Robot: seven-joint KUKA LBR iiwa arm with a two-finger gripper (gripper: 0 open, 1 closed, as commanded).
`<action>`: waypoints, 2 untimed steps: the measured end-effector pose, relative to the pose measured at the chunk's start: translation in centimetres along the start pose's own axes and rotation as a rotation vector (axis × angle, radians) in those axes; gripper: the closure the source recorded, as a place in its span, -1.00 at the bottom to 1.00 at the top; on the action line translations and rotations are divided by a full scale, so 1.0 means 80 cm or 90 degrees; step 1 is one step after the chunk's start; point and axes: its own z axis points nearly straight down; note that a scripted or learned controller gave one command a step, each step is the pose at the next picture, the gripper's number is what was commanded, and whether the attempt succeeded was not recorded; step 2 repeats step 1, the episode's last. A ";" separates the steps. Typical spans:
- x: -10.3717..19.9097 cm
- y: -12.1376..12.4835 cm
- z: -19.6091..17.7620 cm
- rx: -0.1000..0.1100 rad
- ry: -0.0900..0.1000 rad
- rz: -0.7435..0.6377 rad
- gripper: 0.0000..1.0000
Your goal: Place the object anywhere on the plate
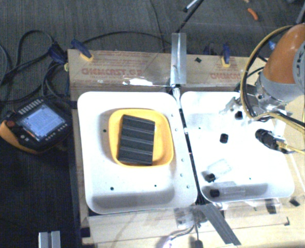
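Camera view: two bins, dark block on plate

Left bin [90, 190] keeps white floor around the yellow plate [165, 138]; the ridged block [137, 138] lies centred there, well left of the arm [281, 71] at the right bin [276, 182]; gripper state cannot be told

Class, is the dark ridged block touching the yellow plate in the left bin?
Touching. The camera view shows the dark ridged block lying flat on the yellow plate, the plate's rim showing around it.
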 end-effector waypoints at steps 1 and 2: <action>0.000 0.000 0.000 0.000 0.000 0.000 -1.00; 0.000 0.000 0.000 0.000 0.000 0.000 -1.00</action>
